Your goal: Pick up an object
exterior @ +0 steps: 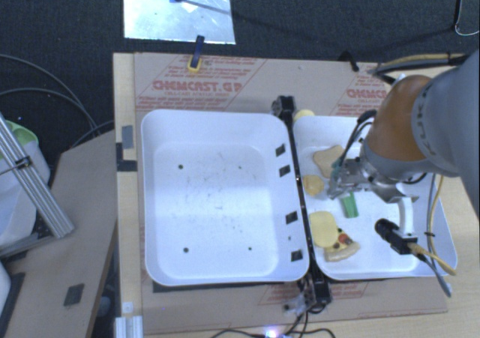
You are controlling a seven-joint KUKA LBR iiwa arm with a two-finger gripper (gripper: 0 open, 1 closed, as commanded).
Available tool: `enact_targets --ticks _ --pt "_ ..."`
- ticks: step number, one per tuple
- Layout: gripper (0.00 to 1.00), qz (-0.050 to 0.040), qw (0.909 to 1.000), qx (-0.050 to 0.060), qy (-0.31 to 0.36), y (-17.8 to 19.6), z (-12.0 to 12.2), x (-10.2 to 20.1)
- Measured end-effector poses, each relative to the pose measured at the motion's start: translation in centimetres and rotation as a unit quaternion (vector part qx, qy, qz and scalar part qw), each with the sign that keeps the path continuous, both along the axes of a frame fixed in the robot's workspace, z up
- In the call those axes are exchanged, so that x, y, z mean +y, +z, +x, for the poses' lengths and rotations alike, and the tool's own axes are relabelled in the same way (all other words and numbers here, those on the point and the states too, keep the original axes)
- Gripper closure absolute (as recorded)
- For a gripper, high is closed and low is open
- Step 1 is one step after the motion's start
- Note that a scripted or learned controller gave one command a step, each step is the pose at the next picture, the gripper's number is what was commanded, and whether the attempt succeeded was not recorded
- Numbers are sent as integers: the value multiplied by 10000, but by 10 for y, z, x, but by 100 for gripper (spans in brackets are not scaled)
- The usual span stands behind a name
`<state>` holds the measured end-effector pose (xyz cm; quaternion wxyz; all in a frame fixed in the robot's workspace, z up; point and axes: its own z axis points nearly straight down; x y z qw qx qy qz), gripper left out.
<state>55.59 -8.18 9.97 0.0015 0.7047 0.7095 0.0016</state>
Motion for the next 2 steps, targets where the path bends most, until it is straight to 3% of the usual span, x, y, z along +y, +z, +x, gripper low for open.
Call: enact_targets --ticks 1,2 --pt "100 6 10000 -56 16 135 13 43" --pt "100 11 10000 28 4 150 -72 81"
